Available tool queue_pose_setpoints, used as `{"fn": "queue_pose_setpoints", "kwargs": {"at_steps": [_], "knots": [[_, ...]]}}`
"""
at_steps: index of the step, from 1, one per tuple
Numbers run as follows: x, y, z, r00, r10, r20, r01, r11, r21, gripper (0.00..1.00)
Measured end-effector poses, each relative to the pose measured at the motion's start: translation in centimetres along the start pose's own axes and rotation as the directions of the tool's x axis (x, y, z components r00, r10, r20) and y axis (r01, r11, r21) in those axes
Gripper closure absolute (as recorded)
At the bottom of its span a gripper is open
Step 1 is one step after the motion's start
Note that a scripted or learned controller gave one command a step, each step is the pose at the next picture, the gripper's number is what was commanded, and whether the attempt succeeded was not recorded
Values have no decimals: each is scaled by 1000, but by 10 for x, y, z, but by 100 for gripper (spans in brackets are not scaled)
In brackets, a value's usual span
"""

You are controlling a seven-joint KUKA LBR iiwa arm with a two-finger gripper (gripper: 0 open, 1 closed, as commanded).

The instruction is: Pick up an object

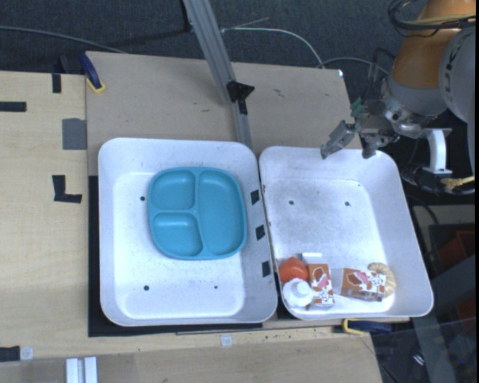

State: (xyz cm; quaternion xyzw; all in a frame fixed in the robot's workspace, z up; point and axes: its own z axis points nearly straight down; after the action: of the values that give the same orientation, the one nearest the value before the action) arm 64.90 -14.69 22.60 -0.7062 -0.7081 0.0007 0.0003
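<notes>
The arm is grey with a rounded orange band above the wrist, black cables looping over it, and a dark metal two-finger gripper.

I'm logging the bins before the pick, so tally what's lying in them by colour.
Blue: 1, the blue plastic divided plate in the left bin.
Red and white: 2, the red-and-white packets in the right bin's near corner.
Total: 3
</notes>
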Motion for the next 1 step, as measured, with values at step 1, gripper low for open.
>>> {"fn": "queue_pose_setpoints", "kwargs": {"at_steps": [1], "knots": [[0,0,0,1000,0,0,0,1000,0,0]]}}
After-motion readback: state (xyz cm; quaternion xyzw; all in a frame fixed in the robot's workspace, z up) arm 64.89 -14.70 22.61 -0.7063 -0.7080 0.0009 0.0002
